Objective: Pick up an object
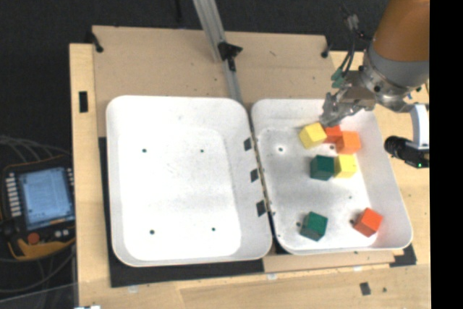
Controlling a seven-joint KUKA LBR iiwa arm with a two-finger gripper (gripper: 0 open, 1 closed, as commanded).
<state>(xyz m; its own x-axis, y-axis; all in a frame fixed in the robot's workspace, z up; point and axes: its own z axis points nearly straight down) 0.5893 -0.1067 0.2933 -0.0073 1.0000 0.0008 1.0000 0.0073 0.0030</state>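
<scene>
Several small blocks lie in the right bin (383,184). A yellow block (313,134) sits near the bin's far side, with a red block (333,134) and an orange block (349,142) just to its right. Below them a dark green block (323,168) touches a second yellow block (346,166). Another green block (314,225) and an orange-red block (367,221) rest near the front rim. My gripper (334,114) hangs over the far part of the right bin, just above the red and yellow blocks. No block shows between its fingers.
The left bin (177,177) stands beside the right one. A slanted metal pole (210,18) rises behind the two bins. A screen device (40,199) sits off the bench at the far left.
</scene>
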